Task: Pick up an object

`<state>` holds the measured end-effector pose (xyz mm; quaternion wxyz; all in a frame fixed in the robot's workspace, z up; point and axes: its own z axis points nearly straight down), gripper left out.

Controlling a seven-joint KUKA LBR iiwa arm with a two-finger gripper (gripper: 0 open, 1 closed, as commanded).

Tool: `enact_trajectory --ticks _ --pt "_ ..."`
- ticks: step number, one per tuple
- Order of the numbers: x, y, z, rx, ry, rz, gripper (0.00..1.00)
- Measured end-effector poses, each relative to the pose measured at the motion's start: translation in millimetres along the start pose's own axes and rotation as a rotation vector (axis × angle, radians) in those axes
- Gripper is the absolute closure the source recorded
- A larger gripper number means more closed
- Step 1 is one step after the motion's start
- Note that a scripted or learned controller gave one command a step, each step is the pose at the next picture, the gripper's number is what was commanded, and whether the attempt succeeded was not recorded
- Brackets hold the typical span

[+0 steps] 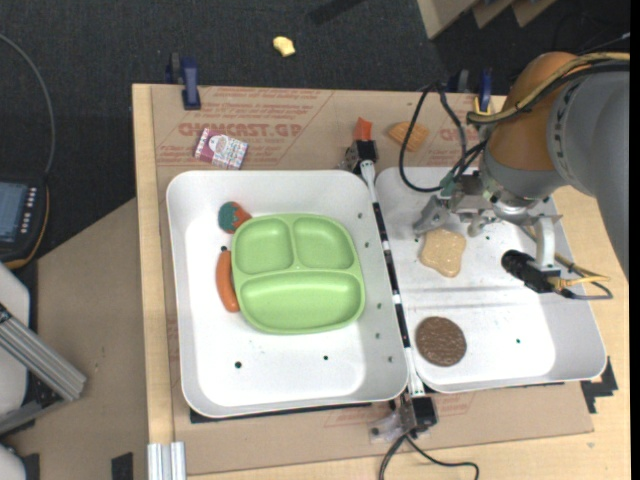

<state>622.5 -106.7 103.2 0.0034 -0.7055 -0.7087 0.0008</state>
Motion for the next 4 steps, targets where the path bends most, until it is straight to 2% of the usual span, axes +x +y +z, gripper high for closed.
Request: enact_trajectory --ticks 1,2,3,4 --pt "-18 -15 16 -0.01 -0.002 0.006 0.0" --pt "-56 45 17 -0.009 -0.006 0.004 0.0" --pt "-33 -68 20 0.0 -0.002 0.006 0.0" --pt "-89 17 10 -0.011 -0.008 0.005 0.0"
